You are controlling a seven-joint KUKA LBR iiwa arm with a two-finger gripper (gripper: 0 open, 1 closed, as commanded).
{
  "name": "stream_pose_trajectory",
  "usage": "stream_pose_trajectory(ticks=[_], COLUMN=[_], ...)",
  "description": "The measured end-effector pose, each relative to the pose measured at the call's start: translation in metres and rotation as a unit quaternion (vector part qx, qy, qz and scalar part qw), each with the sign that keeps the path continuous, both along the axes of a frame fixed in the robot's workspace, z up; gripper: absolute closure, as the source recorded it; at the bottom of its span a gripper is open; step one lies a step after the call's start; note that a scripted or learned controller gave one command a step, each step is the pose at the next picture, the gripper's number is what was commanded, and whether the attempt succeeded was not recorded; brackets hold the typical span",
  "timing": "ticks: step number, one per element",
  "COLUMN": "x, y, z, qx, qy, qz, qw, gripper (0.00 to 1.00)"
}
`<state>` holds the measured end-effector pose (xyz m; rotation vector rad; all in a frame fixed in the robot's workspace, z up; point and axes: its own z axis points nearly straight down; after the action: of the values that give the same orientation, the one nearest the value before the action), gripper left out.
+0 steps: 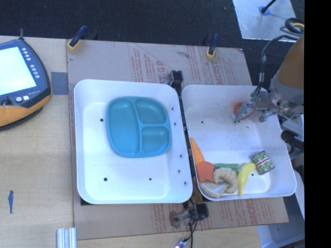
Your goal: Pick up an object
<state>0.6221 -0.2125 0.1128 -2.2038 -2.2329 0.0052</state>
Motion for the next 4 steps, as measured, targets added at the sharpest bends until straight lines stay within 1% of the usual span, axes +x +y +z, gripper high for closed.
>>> stream_pose_trajectory(ticks=[1,2,3,4], x=[0.0,0.0,0.034,0.034], y=[0.0,0.0,0.001,0.0], z=[0.01,0.01,-0.021,-0.01], qx=[-0.0003,-0.0003,0.0003,-0.0005], qy=[0.0,0.0,-0.002,-0.001], qz=[0.002,0.002,-0.005,-0.002], qw=[1.0,1.0,1.0,1.0], gripper=[1.0,0.0,0.0,1.0])
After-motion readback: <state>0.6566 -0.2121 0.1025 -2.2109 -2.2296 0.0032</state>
